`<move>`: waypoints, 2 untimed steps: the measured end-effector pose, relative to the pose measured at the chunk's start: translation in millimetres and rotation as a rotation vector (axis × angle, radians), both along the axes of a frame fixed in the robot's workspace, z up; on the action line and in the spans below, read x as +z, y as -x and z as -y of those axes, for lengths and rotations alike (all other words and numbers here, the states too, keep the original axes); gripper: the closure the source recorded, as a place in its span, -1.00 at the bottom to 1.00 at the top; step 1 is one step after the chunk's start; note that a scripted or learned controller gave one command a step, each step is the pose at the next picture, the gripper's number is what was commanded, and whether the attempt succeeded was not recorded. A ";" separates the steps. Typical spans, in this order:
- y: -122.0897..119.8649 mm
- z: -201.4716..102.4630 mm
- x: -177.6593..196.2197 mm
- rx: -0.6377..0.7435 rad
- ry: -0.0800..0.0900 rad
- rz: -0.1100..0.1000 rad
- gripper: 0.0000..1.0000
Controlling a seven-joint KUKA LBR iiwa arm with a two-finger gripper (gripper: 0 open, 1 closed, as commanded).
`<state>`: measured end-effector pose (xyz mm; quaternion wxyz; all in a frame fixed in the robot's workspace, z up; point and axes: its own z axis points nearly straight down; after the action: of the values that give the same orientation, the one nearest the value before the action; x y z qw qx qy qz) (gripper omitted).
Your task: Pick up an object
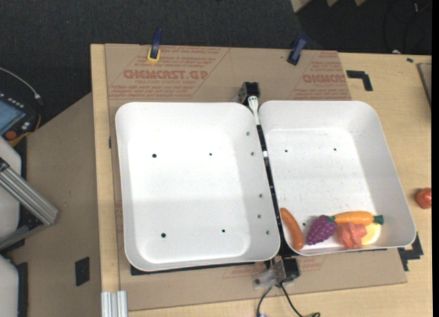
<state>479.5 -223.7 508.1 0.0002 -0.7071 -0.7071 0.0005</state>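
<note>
the bench point(75, 171) carries a brown cardboard sheet point(226, 68) printed in red with "chemcast gp" at upper left; a second red print at upper right is partly covered and not fully readable. two clamps, one blue-and-yellow point(156, 47) and one blue point(298, 49), sit on the sheet's far edge. two shallow white bins lie side by side, touching along the centre seam: the left bin point(185, 185) and the right bin point(329, 165). the pickable items cluster in the right bin's near corner: an orange sausage-shaped piece point(291, 229) by the seam, purple grapes point(320, 229) beside it, a carrot point(357, 218), and a red piece point(350, 235) touching a yellow piece point(371, 235). a small red object point(424, 198) lies on the bench, right of the bins. the claw's state cannot be told.
</note>
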 end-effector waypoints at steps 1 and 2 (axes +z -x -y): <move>-8.0 -0.1 -17.4 0.001 0.000 -0.001 1.00; 0.4 -0.2 -23.9 0.000 -0.001 -0.001 1.00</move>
<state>479.1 -223.5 484.3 0.0007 -0.7071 -0.7071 0.0004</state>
